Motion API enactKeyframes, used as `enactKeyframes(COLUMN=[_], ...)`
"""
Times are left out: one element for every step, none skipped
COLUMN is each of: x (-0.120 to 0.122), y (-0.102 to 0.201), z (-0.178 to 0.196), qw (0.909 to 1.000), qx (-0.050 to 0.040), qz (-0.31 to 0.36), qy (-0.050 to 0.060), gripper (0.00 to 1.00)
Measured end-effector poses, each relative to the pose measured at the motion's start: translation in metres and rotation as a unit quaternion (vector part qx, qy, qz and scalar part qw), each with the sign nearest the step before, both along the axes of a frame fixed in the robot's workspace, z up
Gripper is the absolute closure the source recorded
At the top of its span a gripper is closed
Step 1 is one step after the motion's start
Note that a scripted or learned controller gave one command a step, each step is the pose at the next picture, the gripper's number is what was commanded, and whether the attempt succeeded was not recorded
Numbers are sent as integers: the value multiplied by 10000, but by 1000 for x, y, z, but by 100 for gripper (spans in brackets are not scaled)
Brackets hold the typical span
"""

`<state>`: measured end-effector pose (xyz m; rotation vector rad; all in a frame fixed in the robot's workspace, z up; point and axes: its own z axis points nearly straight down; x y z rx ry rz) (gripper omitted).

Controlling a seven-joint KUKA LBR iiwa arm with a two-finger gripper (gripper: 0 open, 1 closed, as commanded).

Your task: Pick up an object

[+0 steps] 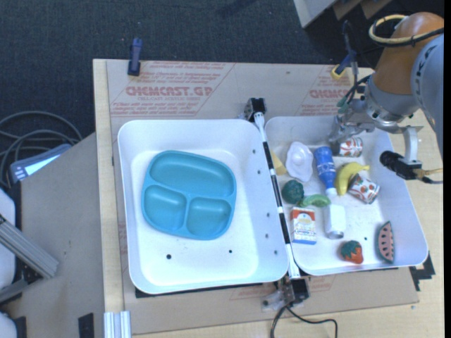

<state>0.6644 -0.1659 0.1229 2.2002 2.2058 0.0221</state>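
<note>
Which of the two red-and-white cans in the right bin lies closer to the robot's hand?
The can at the bin's far side, just below the hand. The other can lies nearer the camera, beyond the banana.

two white bins (pixel 134 210), one blue tray (pixel 189 194), ten toys (pixel 303 225)

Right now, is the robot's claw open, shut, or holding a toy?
End effector: cannot be told; it is low over the right bin, by a small can.
</note>
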Motion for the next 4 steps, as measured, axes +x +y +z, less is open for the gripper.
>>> enactKeyframes(x=[0, -22, -21, -54], y=[0, 58, 57, 119], z=[-1, -39, -28, 62], qw=[10000, 9999, 9999, 9999], qx=[3, 50, 43, 44], qz=[-1, -8, -10, -7], qy=[6, 155, 138, 137], gripper=[0, 0, 100, 100])
